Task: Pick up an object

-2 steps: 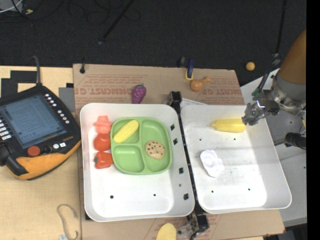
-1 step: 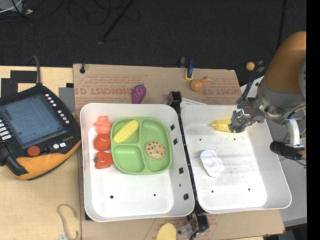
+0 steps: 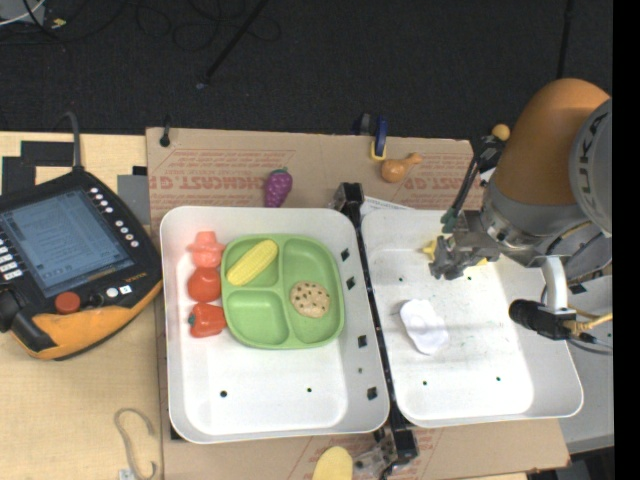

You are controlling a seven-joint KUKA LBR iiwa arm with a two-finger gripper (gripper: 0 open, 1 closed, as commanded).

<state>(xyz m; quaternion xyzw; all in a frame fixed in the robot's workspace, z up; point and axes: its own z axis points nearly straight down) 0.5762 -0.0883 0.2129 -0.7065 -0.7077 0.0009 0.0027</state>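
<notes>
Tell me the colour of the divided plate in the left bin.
Green divided plate, shown in the camera view.

A crumpled white cloth lies in the right bin.

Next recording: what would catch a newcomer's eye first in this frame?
The bright green divided plastic plate in the left white bin, holding a yellow toy corn cob and a chocolate-chip cookie, with red and pink toy pieces beside it. In the right white bin, the arm's dark pincer hangs above a crumpled white cloth.
</notes>
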